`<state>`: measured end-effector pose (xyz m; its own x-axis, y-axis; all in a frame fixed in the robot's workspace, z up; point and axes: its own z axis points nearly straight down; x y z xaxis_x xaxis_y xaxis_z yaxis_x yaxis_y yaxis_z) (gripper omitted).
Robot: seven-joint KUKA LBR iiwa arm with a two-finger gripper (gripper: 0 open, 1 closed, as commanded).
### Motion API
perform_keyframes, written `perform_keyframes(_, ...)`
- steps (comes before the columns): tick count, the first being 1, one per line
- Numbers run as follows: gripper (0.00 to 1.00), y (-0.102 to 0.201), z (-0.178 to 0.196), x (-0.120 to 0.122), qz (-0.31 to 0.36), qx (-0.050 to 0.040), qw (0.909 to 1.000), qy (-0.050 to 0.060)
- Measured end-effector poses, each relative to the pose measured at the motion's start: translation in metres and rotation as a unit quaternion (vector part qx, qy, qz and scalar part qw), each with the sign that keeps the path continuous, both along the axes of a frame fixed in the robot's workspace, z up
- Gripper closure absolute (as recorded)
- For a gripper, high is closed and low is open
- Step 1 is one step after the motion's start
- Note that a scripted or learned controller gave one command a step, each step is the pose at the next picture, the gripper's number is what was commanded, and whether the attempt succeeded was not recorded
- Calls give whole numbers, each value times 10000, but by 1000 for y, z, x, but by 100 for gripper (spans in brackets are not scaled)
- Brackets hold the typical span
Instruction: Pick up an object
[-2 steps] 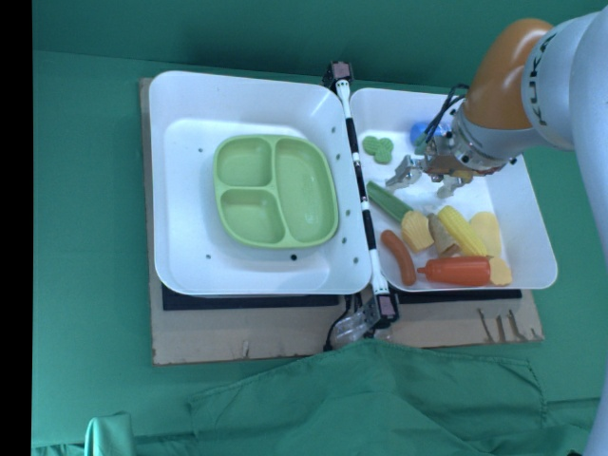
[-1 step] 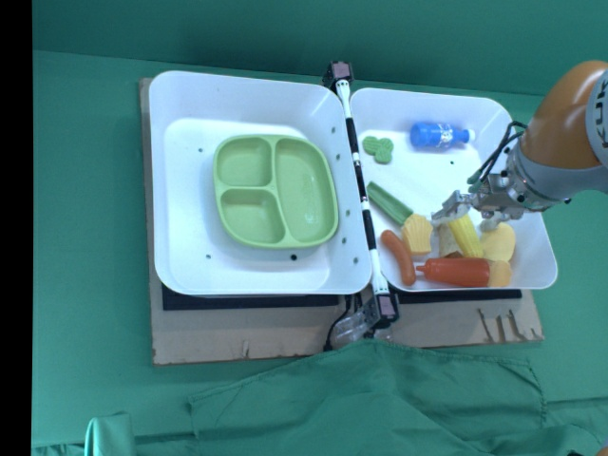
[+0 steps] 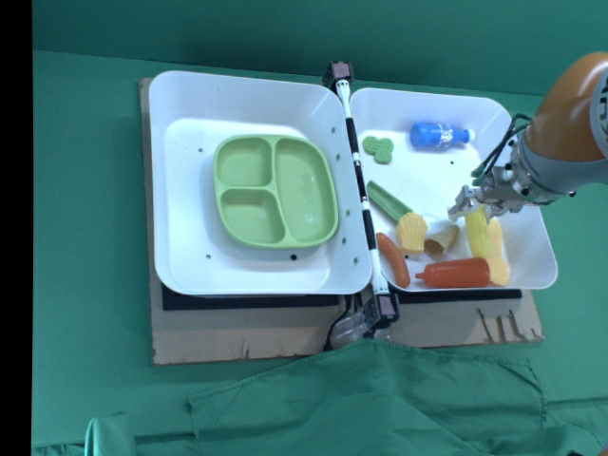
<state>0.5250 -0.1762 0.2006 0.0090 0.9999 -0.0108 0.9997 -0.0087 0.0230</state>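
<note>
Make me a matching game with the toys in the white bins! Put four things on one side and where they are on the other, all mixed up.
Things:
1. green three-part plastic plate
2. blue toy bottle
3. red toy ketchup bottle
4. small green clover-shaped toy

Places:
A. right bin, along the near edge
B. left bin, in the middle
C. right bin, far side, close to the divider between the bins
D. right bin, far side, to the right of the clover-shaped toy

Pairs: 1-B, 2-D, 3-A, 4-C
</note>
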Motion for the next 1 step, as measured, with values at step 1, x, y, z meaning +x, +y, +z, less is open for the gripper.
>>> perform_keyframes(1, 100, 8, 56, 22, 38, 36, 10000, 66)
